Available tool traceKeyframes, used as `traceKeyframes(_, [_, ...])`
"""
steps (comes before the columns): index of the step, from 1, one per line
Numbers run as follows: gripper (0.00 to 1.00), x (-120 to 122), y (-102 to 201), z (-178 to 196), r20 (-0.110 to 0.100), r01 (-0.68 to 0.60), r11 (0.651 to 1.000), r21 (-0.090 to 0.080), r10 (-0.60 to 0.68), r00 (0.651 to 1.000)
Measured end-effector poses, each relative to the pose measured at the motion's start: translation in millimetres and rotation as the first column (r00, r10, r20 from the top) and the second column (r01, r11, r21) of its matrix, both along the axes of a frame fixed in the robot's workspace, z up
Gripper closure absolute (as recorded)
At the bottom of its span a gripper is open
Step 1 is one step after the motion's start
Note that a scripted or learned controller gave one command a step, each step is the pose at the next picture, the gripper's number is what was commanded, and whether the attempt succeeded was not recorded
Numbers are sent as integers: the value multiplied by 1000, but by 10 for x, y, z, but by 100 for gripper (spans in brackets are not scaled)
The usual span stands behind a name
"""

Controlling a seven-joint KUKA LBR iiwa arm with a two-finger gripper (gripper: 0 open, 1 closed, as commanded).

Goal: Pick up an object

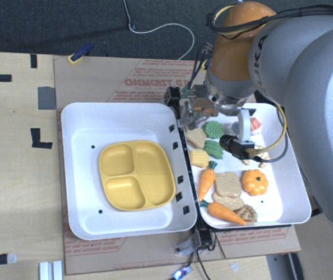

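Note:
My gripper (193, 113) hangs over the far left corner of the right bin (292, 186), close to the wall shared with the left bin. Just below it lie a pale wedge (196, 137), a green knobbly toy (214, 129) and a darker green piece (214, 149). A small corn cob (199, 158) lies beside the wall. Nearer the front are a carrot (206, 182), a bread slice (228, 184), a small orange pumpkin (254, 181) and a second carrot (227, 213). The wrist hides part of the far end of this bin.
The left bin (85, 133) holds a yellow divided plate (136, 174). A red-and-white toy (254, 124) sits by the right bin's far wall. A black cable plug (235, 146) hangs from the arm over the toys. Cardboard (125, 77) lies under both bins.

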State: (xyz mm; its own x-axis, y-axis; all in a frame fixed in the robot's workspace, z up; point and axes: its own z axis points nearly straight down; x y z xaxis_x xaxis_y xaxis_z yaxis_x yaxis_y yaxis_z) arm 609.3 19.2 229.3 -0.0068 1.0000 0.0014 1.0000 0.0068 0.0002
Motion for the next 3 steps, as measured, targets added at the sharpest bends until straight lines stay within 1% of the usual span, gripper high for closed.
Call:
traceKeyframes(1, [100,154,412,-76,-2,2,1000,-1,-2,1000])
traceKeyframes(2, [100,52,476,-147,-3,5,1000,-3,-5,1000])
traceKeyframes(3, [100,28,438,18,-1,5,1000,-2,-5,1000])
